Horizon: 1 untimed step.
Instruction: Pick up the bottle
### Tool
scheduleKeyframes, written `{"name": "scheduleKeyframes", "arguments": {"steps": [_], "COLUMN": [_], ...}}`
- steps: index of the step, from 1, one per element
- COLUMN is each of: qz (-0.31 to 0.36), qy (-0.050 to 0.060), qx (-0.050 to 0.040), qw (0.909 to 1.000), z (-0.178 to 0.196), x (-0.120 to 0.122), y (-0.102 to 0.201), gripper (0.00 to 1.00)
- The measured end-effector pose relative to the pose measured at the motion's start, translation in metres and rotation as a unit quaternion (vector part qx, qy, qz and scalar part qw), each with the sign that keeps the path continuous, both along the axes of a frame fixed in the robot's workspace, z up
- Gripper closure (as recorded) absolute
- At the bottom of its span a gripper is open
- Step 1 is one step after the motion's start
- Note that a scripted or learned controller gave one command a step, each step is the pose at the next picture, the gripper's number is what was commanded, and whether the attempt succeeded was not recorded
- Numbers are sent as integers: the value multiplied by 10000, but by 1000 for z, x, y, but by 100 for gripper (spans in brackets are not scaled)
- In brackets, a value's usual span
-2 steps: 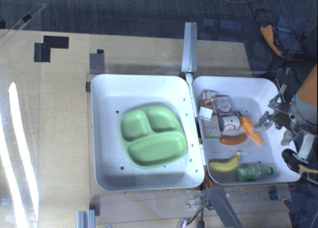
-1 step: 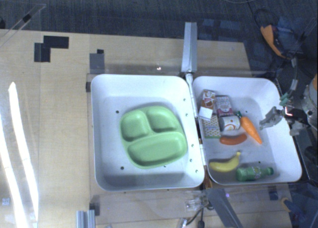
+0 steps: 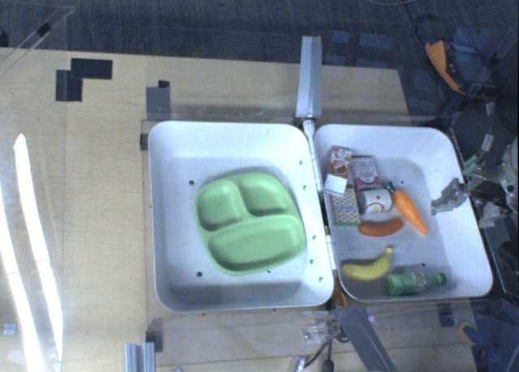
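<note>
Bottle point(image 3: 415, 281) lying flat, below claw point(image 3: 451, 195)

green bottle point(image 3: 414, 282) — yellow banana point(image 3: 367, 267) | orange carrot point(image 3: 409, 211) | green tray point(image 3: 250, 222) — white bins point(image 3: 174, 200)

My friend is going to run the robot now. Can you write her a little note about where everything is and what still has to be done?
Gripper: at the right bin's right rim, holding nothing; can't tell if it is open.
Green bottle: lying on its side at the near edge of the right bin, just right of the banana.
Also there: carrot, sausage, small cartons. The left bin holds a green divided plate.
Done: nothing yet.
Left: reach the bottle, grasp it, lift it.
</note>
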<state>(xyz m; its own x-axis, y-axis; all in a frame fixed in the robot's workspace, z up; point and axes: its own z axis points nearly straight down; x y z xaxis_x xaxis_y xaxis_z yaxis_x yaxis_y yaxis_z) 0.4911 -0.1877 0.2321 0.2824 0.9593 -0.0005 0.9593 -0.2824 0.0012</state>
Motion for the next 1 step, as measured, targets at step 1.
{"name": "scheduleKeyframes", "arguments": {"steps": [1], "qz": [-268], "qy": [-10], "qx": [-5], "qw": [9996], "z": [25], "x": [-2], "y": [17], "gripper": [0]}}
